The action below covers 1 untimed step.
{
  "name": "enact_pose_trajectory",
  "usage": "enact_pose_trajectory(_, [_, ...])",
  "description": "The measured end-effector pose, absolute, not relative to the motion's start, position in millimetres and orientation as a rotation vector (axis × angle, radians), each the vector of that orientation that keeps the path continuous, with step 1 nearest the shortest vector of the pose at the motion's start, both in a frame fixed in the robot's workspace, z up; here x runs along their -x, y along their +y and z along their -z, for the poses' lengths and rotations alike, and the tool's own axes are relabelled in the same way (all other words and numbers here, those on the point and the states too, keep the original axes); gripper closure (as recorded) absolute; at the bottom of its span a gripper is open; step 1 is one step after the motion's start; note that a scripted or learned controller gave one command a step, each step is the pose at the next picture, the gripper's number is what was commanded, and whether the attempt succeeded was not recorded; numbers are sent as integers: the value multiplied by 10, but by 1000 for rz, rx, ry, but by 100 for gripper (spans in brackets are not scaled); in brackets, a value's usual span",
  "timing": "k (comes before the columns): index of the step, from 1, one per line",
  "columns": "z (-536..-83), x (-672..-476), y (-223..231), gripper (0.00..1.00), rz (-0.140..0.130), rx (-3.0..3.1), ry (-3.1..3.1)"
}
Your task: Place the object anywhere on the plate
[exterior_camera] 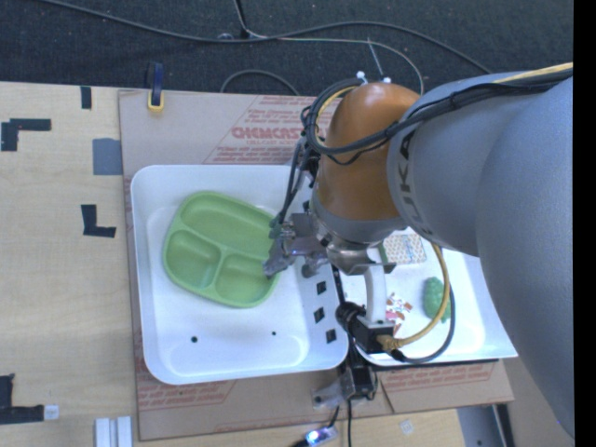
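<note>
arm point(484, 175) reaching left, wrist bent down

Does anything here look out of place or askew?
Yes. The green plate sits skewed in the left bin, turned at an angle to the walls. A small green object lies in the right bin, not on the plate.

Upper part of frame: dark carpet-like floor point(112, 26), w/ thin black cables point(244, 33) snaking across it. Below that, a light wood bench top point(56, 277) fills the left side — black tape marks point(93, 222) stuck on it at several spots. A brown cardboard sheet point(223, 124) w/ red printed lettering lies on the bench, centre of frame; a yellow-handled clamp point(155, 91) grips its top left corner. Light is even, no hard shadows.
</note>
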State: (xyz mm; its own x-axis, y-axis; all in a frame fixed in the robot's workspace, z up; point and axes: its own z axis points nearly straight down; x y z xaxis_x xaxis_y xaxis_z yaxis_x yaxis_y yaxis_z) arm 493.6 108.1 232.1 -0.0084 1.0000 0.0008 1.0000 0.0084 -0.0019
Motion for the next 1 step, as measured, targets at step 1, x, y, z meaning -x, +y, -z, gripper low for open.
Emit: enact_pose_trajectory(1, [-2324, -4936, 1045, 0, -3, 2218, -2223])
